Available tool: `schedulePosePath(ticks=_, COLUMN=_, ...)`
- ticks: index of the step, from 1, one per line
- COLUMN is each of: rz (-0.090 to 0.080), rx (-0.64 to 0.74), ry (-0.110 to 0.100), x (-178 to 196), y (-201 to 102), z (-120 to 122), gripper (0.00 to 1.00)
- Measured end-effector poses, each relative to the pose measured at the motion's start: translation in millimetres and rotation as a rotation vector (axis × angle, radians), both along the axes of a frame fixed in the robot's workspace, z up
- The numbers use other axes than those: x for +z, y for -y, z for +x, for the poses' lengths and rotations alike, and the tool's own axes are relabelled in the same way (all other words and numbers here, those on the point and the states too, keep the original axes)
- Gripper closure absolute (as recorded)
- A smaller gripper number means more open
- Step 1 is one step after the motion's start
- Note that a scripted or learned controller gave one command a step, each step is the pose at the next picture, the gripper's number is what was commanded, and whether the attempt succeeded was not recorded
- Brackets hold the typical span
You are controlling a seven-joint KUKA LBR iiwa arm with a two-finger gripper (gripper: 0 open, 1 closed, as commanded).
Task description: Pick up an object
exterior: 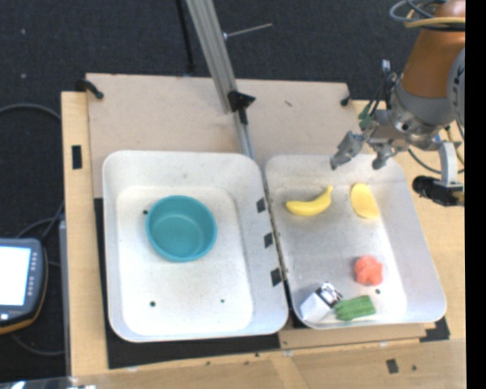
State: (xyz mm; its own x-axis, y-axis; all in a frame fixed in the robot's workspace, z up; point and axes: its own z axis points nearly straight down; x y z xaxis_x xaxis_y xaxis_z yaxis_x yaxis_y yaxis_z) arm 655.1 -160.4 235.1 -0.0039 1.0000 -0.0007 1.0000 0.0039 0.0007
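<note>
The right bin (pixel 421 241) holds five loose things: one yellow banana (pixel 309 204) near its far left part, one yellow lemon-like piece (pixel 364 200) just to the right of it, one red-orange lump (pixel 369 270) lower down toward the right wall, one green piece (pixel 355 308) at the near edge, and one small white and black item (pixel 320 300) touching the green piece in the near left corner. The middle of this bin's floor lies bare between banana and red lump. The pincer (pixel 361 152) hangs over the bin's far rim, above and between the banana and the lemon-like piece, its two fingers spread apart with nothing between them. The left bin (pixel 130 177) carries a single teal bowl (pixel 181 228), set left of centre, well apart from every wall. Both bins sit side by side, rims touching, on the tabletop (pixel 146 112).
</note>
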Motion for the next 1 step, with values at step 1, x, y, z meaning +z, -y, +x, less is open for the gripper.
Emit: schedulePosePath(ticks=1, rz=-0.001, rx=0.0, ry=0.0, x=0.1, y=0.4, z=-0.1, gripper=0.0)
